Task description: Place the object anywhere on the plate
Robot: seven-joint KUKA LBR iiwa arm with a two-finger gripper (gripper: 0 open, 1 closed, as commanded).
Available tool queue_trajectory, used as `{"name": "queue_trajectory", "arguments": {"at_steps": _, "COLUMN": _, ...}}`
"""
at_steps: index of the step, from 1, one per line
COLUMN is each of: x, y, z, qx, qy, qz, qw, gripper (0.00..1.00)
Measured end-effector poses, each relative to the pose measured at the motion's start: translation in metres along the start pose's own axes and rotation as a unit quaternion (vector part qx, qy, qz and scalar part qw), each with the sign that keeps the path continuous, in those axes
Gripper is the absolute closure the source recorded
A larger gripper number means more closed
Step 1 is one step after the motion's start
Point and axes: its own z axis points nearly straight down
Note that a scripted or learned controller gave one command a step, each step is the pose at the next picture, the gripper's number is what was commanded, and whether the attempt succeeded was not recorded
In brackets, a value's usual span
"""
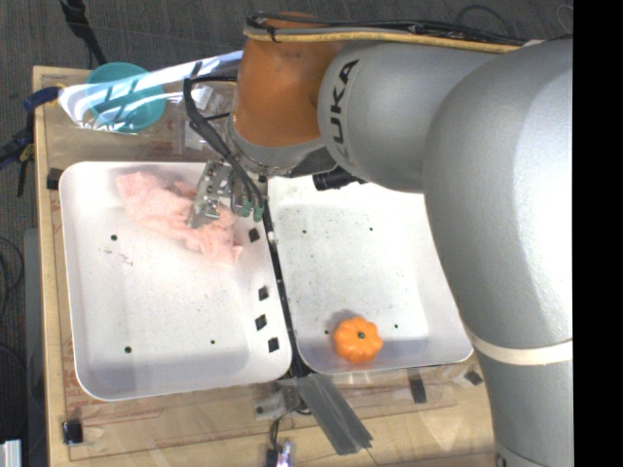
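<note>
camera view, and starting at the far left, the wooden table [49, 290] shows as a pale strip along the edge of the frame. up in the upper left corner sits a teal plate [125, 93] under a shiny clear plastic sheet [156, 84], outside the bins. moving right, the left bin [146, 358] takes up the left half of the frame, and in its upper part lies a pink cloth [165, 210], crumpled, stretching toward the divider between the two bins. right on the cloth's right end, the pincer [208, 212] is down low, its metal tips touching or just above the fabric; whether it is spread or pinched together, cannot tell from this angle. above it, the orange band [277, 86] of the arm, then the big grey arm [467, 125] filling the upper right and right side. in the right bin [370, 251], lower centre of the frame, a small orange pumpkin [357, 340] sits near the bin's front rim, well apart from the pincer and well apart from the plate.
</note>
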Motion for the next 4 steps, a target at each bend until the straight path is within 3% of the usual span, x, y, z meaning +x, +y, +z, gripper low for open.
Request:
{"name": "queue_trajectory", "arguments": {"at_steps": 1, "x": -0.018, "y": 0.061, "z": -0.024, "qx": 0.0, "qy": 0.0, "qz": -0.066, "qw": 0.9978, "gripper": 1.0}}
{"name": "queue_trajectory", "arguments": {"at_steps": 2, "x": 0.013, "y": 0.126, "z": -0.068, "qx": -0.001, "qy": 0.001, "qz": -0.109, "qw": 0.994, "gripper": 1.0}}
{"name": "queue_trajectory", "arguments": {"at_steps": 3, "x": -0.009, "y": 0.078, "z": -0.093, "qx": 0.0, "qy": 0.0, "qz": -0.121, "qw": 0.9926, "gripper": 1.0}}
{"name": "queue_trajectory", "arguments": {"at_steps": 4, "x": 0.013, "y": 0.128, "z": -0.095, "qx": -0.001, "qy": -0.001, "qz": -0.188, "qw": 0.9821, "gripper": 1.0}}
